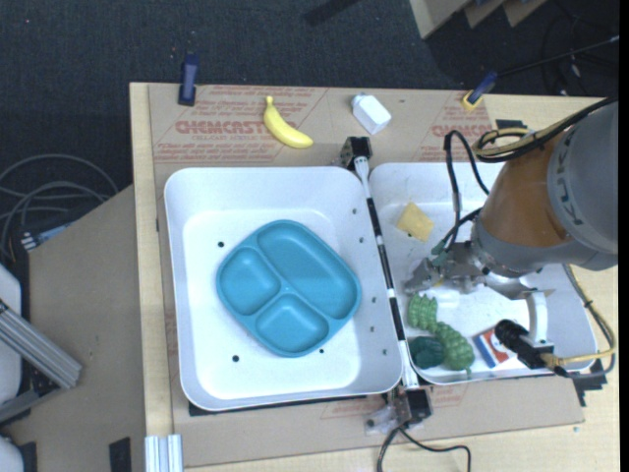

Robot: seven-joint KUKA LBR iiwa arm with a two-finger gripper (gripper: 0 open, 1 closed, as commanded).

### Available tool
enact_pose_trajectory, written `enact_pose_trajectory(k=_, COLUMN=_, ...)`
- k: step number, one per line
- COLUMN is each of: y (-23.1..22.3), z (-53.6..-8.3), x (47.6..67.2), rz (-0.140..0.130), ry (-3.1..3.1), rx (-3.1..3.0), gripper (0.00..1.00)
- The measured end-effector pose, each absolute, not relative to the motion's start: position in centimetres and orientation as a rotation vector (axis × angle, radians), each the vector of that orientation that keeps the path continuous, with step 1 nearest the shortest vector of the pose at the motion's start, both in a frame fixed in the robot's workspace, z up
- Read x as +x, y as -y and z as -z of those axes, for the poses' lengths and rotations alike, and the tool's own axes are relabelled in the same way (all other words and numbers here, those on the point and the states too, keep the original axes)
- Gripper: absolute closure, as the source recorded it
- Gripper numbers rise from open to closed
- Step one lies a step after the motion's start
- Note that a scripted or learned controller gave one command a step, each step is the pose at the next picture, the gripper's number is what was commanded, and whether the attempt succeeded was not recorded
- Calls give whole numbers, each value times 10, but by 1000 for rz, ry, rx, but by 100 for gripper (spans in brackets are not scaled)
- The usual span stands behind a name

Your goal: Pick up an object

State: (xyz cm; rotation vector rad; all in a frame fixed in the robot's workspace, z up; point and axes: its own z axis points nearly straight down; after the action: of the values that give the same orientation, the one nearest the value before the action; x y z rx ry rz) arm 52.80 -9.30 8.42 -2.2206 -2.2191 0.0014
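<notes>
Over the right bin (pixel 580 313), my pincer (pixel 432 271) hangs just above a knobbly green toy (pixel 423 311). Grip state: cannot tell. Pale yellow block (pixel 415 221) lies near.

The cardboard sheet (pixel 221 126) under the bins bears red lettering reading "CHEMCAST", printed upside down.

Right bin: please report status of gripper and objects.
Gripper low in right bin, fingers unclear. Nothing seen held. Green toy just below it, yellow block above. Nothing blocking.
</notes>
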Motion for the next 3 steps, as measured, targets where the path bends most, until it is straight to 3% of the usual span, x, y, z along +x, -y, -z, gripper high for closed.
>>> enact_pose_trajectory(k=1, y=105, z=-85, x=570, rz=1, ry=2222, rx=-2223, gripper=0)
enact_pose_trajectory(k=2, y=91, z=-84, x=524, rz=-2, ry=2219, rx=-2220, gripper=0)
enact_pose_trajectory(k=3, y=101, z=-85, x=596, rz=1, ry=2223, rx=-2221, gripper=0)
